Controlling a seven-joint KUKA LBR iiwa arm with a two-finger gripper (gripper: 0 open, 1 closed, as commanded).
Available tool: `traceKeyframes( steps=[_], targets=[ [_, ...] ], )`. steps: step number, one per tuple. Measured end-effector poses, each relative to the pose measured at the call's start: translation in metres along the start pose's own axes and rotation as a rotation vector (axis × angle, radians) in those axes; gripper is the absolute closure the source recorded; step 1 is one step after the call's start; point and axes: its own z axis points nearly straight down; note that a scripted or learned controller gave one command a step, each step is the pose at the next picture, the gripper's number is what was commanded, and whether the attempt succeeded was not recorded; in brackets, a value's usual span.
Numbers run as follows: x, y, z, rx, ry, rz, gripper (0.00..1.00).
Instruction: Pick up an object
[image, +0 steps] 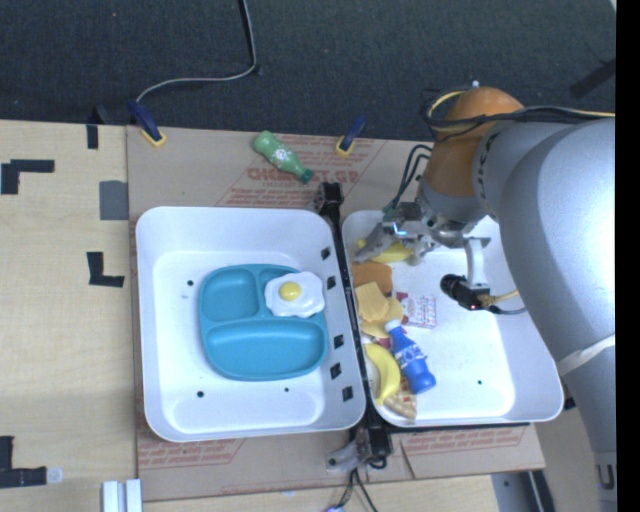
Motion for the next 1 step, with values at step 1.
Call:
traceKeyframes(
  steps=[1],
  targets=[
    [-0.0006,-0.0035,-0.0088,0.02,0.003,0.0,1.0]
  ],
)
